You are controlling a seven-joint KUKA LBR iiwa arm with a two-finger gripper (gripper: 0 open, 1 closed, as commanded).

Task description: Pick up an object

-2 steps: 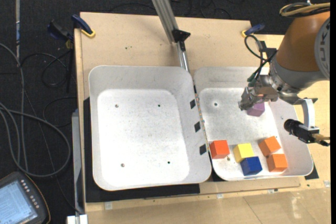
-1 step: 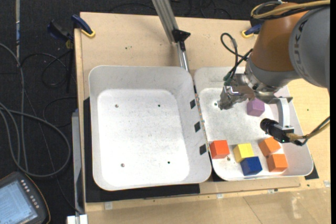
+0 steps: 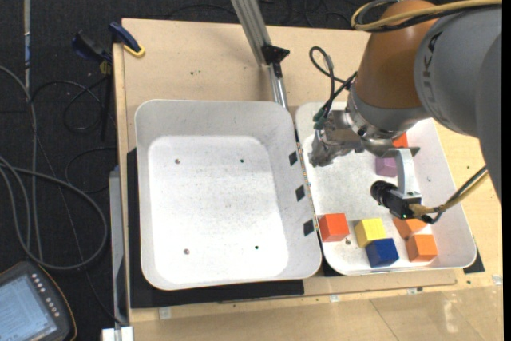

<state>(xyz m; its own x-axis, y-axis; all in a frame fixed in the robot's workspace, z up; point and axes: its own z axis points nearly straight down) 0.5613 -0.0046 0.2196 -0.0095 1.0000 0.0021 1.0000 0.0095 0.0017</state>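
Picking cleanly means descending on one free block: the orange cube point(image 3: 334, 226), yellow cube point(image 3: 370, 231) and blue cube point(image 3: 382, 251) crowd the near rim of the right white plastic bin point(image 3: 455, 188). Above them hangs the two-finger gripper point(image 3: 321, 149), holding nothing visible. Beyond, the left white bin point(image 3: 215, 188), tan bench point(image 3: 207, 60) and dark cabled floor.

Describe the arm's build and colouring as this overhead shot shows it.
The arm has a thick, rounded grey casing with dark lettering along its side, partly readable. A glossy orange band wraps the segment above the wrist. Thin yellowish cables loop over that band, and black cables hang by the metallic grey gripper. A white bracket with a black fitting sits beside the wrist.
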